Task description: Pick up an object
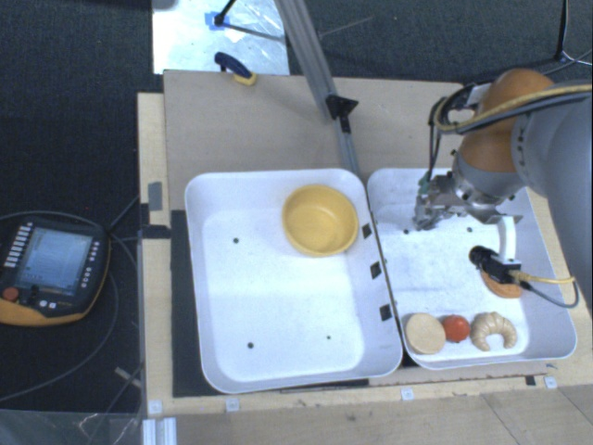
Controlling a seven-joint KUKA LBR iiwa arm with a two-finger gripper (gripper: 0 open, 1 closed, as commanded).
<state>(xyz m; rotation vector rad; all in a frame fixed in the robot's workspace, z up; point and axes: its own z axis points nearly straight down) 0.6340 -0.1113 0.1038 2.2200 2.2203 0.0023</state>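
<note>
Worktop [250, 128] bore two white bins. Hand [428, 213] hovered over right bin [394, 193]; finger opening indiscernible, nothing visibly held. Best: descend squarely over croissant [494, 330], avoiding tomato [455, 328].

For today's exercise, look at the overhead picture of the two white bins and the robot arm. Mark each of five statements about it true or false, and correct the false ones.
1. The round yellow bowl sits in the left white bin. True.
2. The pale curved croissant lies in the left bin. False: it lies in the right white bin, at its near edge.
3. The small red tomato lies between the round tan bun and the croissant. True.
4. The gripper hangs over the yellow bowl. False: it is over the right bin's far part.
5. The yellow bowl is stacked on the bun. False: they lie in different bins.
</note>
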